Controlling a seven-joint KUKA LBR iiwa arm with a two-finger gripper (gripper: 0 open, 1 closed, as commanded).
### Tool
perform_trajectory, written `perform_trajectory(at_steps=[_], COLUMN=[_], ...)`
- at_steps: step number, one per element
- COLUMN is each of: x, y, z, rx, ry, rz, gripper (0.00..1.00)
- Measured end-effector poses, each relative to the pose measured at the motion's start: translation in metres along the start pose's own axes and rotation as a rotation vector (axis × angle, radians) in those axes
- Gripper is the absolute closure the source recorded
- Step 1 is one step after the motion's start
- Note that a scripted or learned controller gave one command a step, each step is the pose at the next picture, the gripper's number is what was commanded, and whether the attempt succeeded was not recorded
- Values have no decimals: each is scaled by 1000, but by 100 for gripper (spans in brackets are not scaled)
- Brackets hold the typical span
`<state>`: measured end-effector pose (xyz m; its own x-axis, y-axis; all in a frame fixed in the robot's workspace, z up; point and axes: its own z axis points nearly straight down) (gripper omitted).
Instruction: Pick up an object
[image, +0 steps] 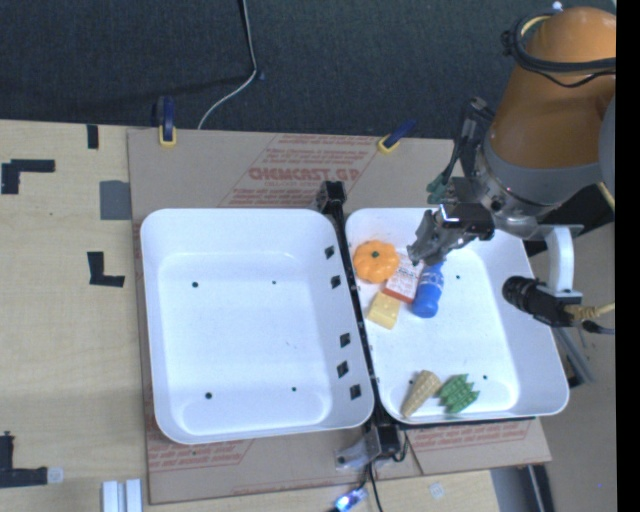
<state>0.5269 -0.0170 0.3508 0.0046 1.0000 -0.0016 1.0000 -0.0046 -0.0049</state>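
My gripper (425, 252) hangs low over the right bin (500, 340), near its back left part. Right under its fingertips lie a blue bottle-like thing (428, 295) and a small white and red packet (402, 284). An orange pumpkin-shaped toy (375, 261) sits just to the gripper's left, and a yellow block (384, 311) lies in front of the packet. Nothing shows between the fingers. At the bin's front lie a tan cone (421, 390) and a green toy (458, 393).
The left bin (245, 325) stands beside the right one, with a black clip-lined divider (346, 300) between them. Both rest on a cardboard sheet (290, 170) held by clamps at the back. The arm's orange band (560, 80) looms at the upper right.
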Motion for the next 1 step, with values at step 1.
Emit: perform_trajectory(at_steps=[1], x=[2], y=[82], z=[-5], rx=[-8], ry=[-1], rz=[-7], gripper=[100])
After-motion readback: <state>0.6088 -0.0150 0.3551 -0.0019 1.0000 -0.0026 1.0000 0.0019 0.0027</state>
